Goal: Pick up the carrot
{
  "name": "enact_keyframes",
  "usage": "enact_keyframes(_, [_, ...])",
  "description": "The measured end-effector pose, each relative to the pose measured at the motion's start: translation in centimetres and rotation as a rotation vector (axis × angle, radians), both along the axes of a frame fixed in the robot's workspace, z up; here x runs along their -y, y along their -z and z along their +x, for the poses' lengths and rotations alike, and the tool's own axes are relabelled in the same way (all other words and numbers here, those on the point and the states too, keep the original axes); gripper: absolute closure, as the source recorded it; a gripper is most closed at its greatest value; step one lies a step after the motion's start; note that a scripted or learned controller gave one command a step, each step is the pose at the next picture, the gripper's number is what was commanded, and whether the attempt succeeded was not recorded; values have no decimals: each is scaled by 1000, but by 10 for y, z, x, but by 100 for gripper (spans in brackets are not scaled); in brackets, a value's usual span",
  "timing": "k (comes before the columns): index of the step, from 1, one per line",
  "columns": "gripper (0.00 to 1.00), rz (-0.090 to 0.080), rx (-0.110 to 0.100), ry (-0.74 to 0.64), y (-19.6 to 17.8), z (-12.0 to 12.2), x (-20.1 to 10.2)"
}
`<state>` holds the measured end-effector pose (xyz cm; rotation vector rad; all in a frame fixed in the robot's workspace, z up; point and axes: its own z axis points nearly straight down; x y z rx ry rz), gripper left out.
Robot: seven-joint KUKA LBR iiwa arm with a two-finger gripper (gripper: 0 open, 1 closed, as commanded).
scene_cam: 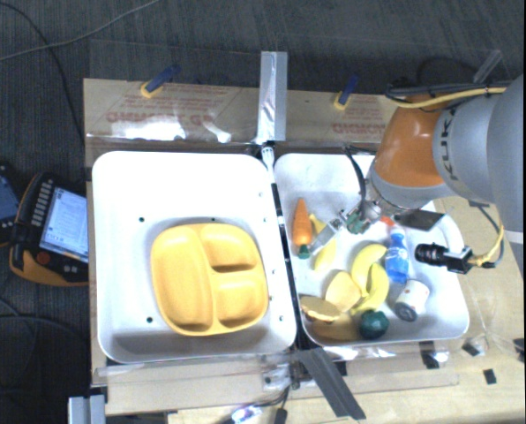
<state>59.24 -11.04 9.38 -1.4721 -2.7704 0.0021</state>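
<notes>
The carrot (302, 223) is orange with a small green end. It lies along the left wall of the right bin (453, 321), pointing toward the back. The gripper (356, 222) hangs low in the middle of that bin, about a carrot's length to the right of the carrot and apart from it. Above the gripper, the arm's orange band (410, 151) covers the bin's back right corner. I see nothing held in the gripper.
Crowding the right bin's front half are bananas (373, 274), a blue bottle (396, 259), a white cylinder (411, 299), a dark green ball (374, 324) and pale food slices (341, 288). A yellow divided plate (210, 276) lies in the left bin (122, 193).
</notes>
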Motion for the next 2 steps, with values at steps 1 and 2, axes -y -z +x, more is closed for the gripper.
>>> enact_keyframes(1, [0, -2, 0, 143, -86, 31, -33])
enact_keyframes(2, [0, -3, -1, 100, -86, 11, -67])
